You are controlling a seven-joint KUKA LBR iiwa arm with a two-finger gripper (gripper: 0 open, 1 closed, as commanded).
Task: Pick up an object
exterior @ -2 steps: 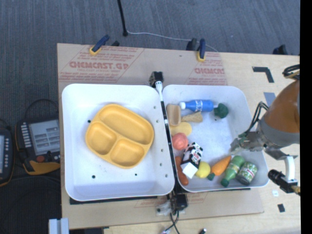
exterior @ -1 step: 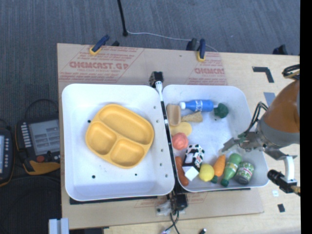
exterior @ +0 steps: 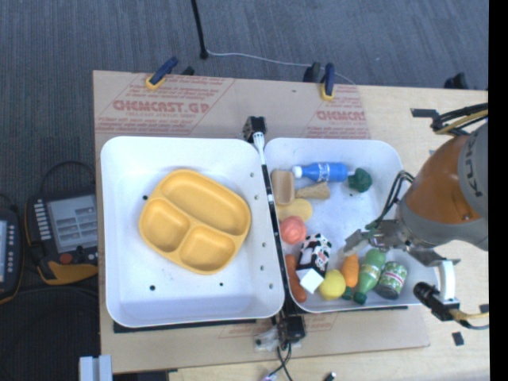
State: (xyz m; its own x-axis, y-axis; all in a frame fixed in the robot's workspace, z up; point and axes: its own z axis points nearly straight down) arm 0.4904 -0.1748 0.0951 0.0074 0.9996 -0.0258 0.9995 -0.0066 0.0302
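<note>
- Nearest the camera, along the front wall of the right bin (exterior: 390, 151), a packed row of toys: a green bottle (exterior: 368, 274) leaning beside a small dark can (exterior: 392, 279), an orange carrot-like piece (exterior: 352, 268), a yellow lemon (exterior: 332, 285), and a white block (exterior: 311, 281)
- The gripper (exterior: 373, 239) sits just behind that row, low over the right bin's front-right part, with thin metal fingers (exterior: 354, 243) splayed toward the toys; nothing can be seen between them, and whether they are spread or closed cannot be told
- The grey arm with its orange band (exterior: 439, 187) covers the right bin's right wall, so that edge is crowded
- Left of the gripper, a black-and-white cow figure (exterior: 316, 252) stands next to a pink ball (exterior: 292, 229), with a long orange carrot (exterior: 294, 280) hugging the right bin's left wall
- The middle of the right bin's floor, behind the gripper, is bare white and gives the most open room
- Farther back in the right bin: a yellow round piece (exterior: 299, 209), a tan bread-like piece (exterior: 282, 186), a blue bottle (exterior: 321, 171) lying on its side, and a dark green piece (exterior: 360, 180) near the back wall
- Left of the right bin, touching it along the shared edge, the left bin (exterior: 127, 292) holds a yellow divided plate (exterior: 195, 220) with bare floor all round it
</note>
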